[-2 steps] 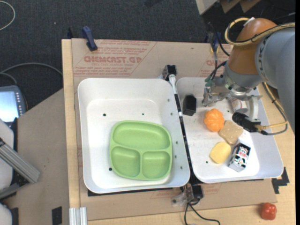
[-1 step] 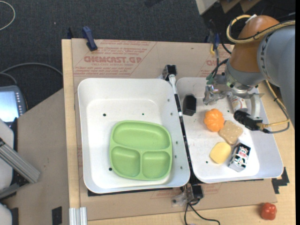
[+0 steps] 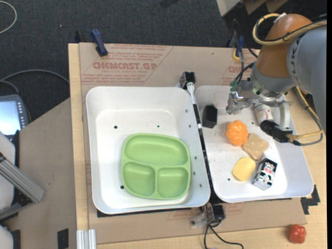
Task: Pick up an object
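Observation:
My gripper hangs over the back of the right bin, its two fingers spread apart and pointing down; it is open. A small pale object with a reddish mark lies on the bin floor between the fingers, not gripped. Just in front of the gripper sit an orange ball, a tan bread-like piece, a yellow lump and a small black-and-white box. A black block rests near the bin's left wall.
The left bin holds a green divided plate. A red object lies on the bench at the front right, outside the bins. A yellow cable trails off the arm over the right bin's edge.

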Controlling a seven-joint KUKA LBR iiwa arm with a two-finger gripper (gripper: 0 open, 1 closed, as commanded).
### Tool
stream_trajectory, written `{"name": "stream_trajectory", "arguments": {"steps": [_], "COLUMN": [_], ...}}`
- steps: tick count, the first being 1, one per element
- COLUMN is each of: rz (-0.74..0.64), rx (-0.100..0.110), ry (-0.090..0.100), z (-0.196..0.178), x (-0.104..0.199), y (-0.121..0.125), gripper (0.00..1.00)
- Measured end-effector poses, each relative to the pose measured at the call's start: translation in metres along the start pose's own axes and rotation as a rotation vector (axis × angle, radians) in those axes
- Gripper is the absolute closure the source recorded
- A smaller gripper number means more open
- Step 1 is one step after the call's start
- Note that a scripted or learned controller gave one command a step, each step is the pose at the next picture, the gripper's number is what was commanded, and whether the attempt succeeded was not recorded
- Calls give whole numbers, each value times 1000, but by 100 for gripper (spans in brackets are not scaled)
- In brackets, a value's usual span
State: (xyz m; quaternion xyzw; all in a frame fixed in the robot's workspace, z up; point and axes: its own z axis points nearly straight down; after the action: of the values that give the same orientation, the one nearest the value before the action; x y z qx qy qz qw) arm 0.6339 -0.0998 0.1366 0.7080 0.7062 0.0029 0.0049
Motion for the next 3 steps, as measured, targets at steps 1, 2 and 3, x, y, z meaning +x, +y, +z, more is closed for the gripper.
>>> {"name": "stream_trajectory", "arguments": {"steps": [1, 2, 3], "rz": [0, 0, 0], "rx": [-3, -6, -9], "ry": [-1, -2, -3], "z": [-10, -20, -31], "x": [0, 0, 0], "y": [1, 1, 2], "gripper": [100, 100, 100]}}
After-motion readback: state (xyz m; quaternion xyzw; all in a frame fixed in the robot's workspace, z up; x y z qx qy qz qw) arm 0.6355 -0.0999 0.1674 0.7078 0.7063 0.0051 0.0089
